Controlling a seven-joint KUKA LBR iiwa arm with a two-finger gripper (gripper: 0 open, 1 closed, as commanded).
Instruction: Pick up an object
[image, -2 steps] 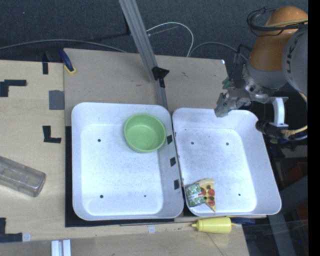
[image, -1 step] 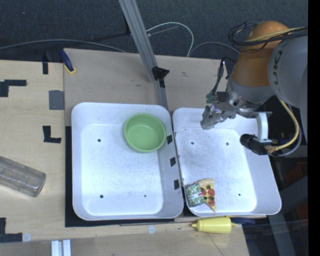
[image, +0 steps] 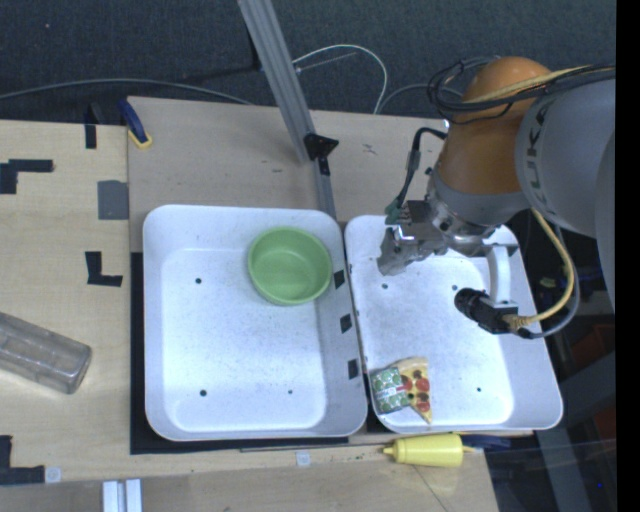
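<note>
Two white bins: the left bin (image: 170, 330) holds one green bowl (image: 289, 265) at 1 o'clock; the right bin (image: 530, 385) one snack packet (image: 402, 387) at 7 o'clock. One pincer (image: 392, 258) hovers at 11 o'clock, seemingly empty; its opening I cannot tell.

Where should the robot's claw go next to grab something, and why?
Probably toward the near edge of the right white bin, to above the small colourful snack packet. The gripper hangs over bare floor at that bin's far left corner, with nothing under it.

A bowl (image: 289, 265) sits at one o'clock in the left bin (image: 170, 330); what looks like a snack packet (image: 402, 387) lies at seven o'clock in the right bin (image: 500, 385).
</note>
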